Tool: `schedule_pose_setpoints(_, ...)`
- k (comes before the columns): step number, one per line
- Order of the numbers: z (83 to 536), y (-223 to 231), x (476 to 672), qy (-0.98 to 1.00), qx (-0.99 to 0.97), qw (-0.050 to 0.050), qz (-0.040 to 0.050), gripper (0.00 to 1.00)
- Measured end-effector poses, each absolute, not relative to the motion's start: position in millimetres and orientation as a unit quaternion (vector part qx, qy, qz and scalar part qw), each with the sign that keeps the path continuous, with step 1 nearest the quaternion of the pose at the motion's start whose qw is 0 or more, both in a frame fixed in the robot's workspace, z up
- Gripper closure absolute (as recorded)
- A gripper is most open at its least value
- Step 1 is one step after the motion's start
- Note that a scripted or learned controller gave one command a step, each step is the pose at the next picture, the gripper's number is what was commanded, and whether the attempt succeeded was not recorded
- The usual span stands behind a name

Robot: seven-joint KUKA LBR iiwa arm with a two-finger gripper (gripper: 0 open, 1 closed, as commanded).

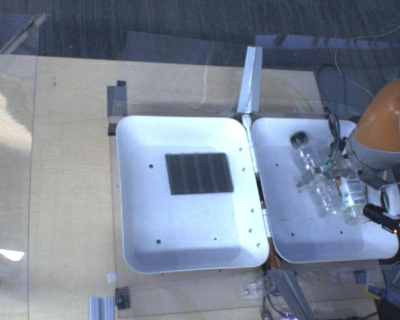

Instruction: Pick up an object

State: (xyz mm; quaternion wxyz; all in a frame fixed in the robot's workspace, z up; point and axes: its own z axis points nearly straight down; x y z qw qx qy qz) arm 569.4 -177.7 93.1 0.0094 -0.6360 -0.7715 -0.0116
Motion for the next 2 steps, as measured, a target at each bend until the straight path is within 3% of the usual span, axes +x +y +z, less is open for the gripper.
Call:
schedule_pose_setpoints(1, 91, -152, 514.2, -0.818, -0.575, -0.007, -0.0047, 0.00)
schedule_pose_setpoints(2, 89, -144, 604.3, -0.838, -0.545, -0.004, -0.0029, 0.00)
